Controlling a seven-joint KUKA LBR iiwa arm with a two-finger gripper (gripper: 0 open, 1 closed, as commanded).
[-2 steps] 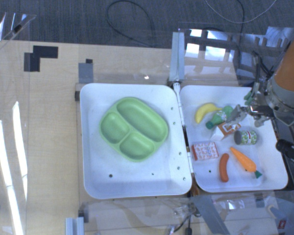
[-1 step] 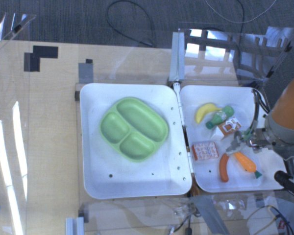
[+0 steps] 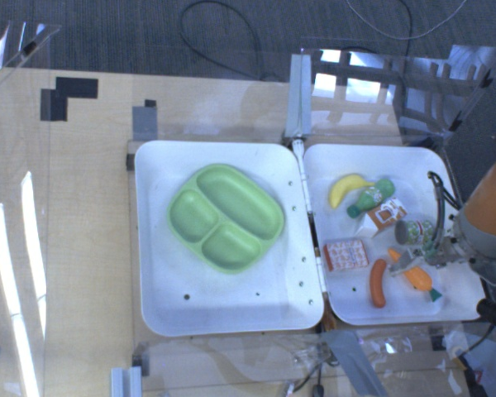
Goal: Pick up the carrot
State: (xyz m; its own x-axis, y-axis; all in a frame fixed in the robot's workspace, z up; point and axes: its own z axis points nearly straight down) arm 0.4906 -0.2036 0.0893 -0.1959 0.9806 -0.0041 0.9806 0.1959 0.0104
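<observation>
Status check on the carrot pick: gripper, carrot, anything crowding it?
Gripper low in right bin, just left of carrot; grip state unclear. Carrot lying on bin floor, not lifted. Sausage close on its left, can just above.

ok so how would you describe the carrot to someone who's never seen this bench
Look in the right white bin, down at its lower right corner, where the gripper is. The carrot is the short orange piece with a green tip, lying just right of the longer reddish sausage. It is the one bright orange item there.
</observation>
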